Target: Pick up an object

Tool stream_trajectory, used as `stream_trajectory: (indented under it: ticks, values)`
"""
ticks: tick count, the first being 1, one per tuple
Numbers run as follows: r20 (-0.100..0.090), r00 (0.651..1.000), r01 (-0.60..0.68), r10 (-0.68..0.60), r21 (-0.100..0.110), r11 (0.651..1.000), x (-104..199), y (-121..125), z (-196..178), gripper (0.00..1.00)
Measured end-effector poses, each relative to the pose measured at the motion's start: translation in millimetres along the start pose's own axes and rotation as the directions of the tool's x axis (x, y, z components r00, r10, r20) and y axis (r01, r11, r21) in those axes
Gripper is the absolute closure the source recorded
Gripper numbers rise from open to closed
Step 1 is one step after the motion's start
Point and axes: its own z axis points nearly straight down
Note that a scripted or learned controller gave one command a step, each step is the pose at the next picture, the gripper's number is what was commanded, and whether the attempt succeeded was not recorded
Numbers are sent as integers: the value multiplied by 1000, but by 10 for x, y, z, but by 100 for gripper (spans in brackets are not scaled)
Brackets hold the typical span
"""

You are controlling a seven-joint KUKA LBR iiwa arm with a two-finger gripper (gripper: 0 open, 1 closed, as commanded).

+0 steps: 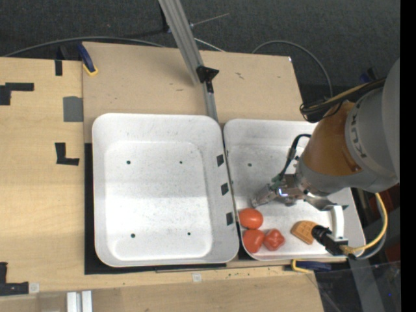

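Fingers (268, 197): you can't tell if they're wide or closed, nothing visibly held. You've got three red rounded objects (251, 218) just below them in the right shallow white bin (260, 135), and a tan wedge-shaped piece (303, 231) below-right.

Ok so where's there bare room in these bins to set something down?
The left bin shows bare white floor from wall to wall. In the right bin, the far part beside the divider is bare. Its near edge is crowded: three red objects, a tan object, and the gripper above them.
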Motion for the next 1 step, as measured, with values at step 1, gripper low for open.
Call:
stream_trajectory:
  ticks: [1]
  values:
    - [-2,1000,1,-1,1,1000,10,-2,-101,100]
